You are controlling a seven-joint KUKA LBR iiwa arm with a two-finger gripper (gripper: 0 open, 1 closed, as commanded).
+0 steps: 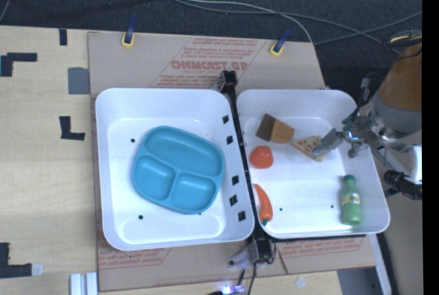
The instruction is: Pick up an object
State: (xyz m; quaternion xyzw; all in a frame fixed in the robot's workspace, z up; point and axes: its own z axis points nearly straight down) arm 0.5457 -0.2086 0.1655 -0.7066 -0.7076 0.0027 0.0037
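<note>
gripper point(334, 140) by tan piece point(307, 146), grip unclear

A pale wooden bench point(41, 170) carries a cardboard sheet point(206, 60). On the sheet, two white bins sit touching side by side: left bin point(113, 108), right bin point(309, 98).

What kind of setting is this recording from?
Likely a robotics lab bench: two white bins clamped to cardboard, toy food such as a carrot, and the arm's gripper reaching in.

Right bin — brown block point(275, 129), tan wedge point(308, 146), orange ball point(261, 158), carrot point(263, 202), green bottle point(351, 200) lying flat.
</note>
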